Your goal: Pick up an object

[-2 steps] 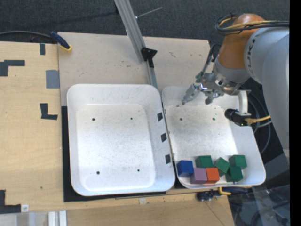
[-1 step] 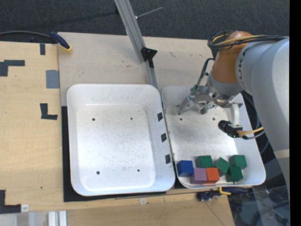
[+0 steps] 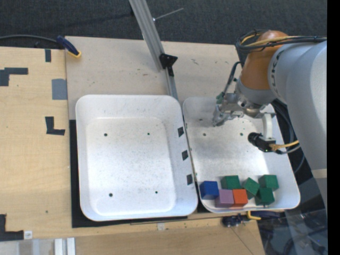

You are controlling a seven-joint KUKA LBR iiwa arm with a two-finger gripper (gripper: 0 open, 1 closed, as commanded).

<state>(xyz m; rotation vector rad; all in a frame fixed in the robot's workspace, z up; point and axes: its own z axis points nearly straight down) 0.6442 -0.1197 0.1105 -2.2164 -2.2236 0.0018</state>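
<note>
Blocks [image 3: 239, 190] huddle in the right bin's [image 3: 212, 147] near corner: small, stiff cubes, probably light, best pinched across flat sides. The blue one [image 3: 209, 189] (outermost) looks easiest. The gripper [image 3: 219, 119] hangs well apart near that bin's far wall, its state impossible to tell. Open floor lies between.

Grey arm (orange-banded) points its claw [image 3: 219, 119] downward.
</note>
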